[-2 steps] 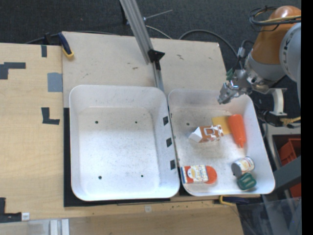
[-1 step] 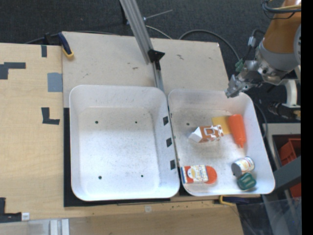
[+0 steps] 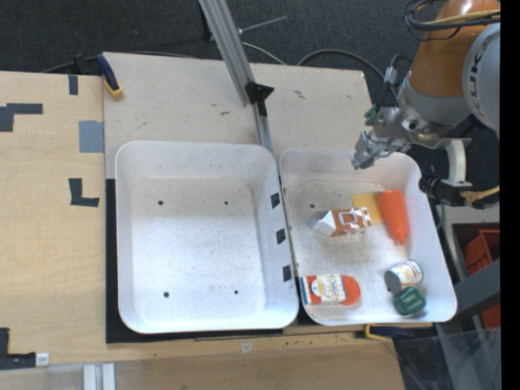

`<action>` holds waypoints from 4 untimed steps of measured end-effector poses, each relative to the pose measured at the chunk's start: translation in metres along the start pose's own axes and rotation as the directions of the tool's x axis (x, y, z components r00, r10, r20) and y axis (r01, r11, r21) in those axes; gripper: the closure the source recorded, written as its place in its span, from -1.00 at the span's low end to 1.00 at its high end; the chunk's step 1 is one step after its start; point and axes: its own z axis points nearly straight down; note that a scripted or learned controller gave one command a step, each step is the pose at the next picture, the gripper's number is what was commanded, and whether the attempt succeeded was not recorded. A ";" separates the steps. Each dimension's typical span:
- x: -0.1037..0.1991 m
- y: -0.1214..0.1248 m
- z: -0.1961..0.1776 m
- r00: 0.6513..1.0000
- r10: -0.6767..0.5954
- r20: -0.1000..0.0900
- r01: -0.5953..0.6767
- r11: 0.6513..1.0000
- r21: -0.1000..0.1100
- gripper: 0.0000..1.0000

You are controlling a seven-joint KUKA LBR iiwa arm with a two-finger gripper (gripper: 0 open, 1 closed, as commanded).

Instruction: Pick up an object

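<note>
My gripper (image 3: pixel 363 154) hangs over the upper rim of the right bin (image 3: pixel 296 218), right of frame centre; released or clenched, I cannot tell. The small carton (image 3: pixel 345 222) lies apart mid-bin, so I should descend squarely there.

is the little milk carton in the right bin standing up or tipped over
Tipped over. The carton lies on its side on the right bin floor, gabled top pointing left, beside the orange bottle.

Grey arm (image 3: pixel 479 63), orange band, black cables, metallic hand (image 3: pixel 363 158).
</note>
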 end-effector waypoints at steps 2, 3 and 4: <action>0.104 -0.008 -0.009 1.000 -0.002 -0.001 0.002 1.000 -0.001 1.00; 0.158 -0.012 0.009 1.000 -0.002 -0.001 0.002 1.000 0.002 1.00; 0.212 -0.016 0.024 1.000 -0.002 0.000 0.002 1.000 0.002 1.00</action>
